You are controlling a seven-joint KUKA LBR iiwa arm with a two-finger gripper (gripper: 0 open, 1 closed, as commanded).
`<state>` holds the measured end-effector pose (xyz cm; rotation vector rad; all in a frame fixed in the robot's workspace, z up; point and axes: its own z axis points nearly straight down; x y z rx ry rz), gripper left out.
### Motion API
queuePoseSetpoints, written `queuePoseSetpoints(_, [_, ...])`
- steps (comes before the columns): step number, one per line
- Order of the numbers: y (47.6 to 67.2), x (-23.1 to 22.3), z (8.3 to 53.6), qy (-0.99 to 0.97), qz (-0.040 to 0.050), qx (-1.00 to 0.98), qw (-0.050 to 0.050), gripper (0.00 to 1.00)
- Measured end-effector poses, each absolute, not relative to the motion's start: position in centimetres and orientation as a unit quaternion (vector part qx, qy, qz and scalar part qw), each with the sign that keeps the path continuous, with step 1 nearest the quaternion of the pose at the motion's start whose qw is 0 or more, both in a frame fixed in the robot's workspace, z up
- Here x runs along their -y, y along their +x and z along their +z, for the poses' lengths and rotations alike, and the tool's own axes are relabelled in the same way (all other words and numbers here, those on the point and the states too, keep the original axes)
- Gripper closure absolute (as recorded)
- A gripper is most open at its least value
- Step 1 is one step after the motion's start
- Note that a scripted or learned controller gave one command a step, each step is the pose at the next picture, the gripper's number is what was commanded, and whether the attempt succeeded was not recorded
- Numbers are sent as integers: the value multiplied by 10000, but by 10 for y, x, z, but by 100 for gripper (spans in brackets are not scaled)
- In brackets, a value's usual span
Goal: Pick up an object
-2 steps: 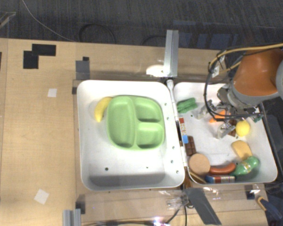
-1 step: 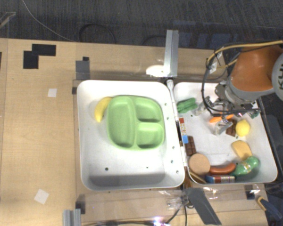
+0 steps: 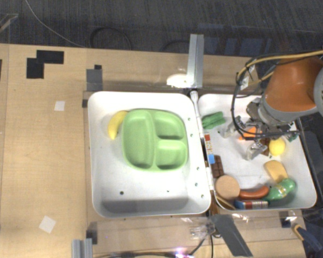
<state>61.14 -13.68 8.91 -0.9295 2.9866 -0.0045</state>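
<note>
Open floor is left along the left bin's front; the green tray blocks its centre. The right bin's front is crowded by toys.

A small yellow ball lies in the right bin, just below the arm's wrist, with a tan block close beneath it. Along the bin's near edge sit a round brown disc, a red sausage and a green toy. A green pod lies tilted near the far left corner.
</note>
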Motion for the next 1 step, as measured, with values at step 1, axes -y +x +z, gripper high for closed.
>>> queuePoseSetpoints(1, [640, 130, 89, -2985, -17, -9544, 64, 0])
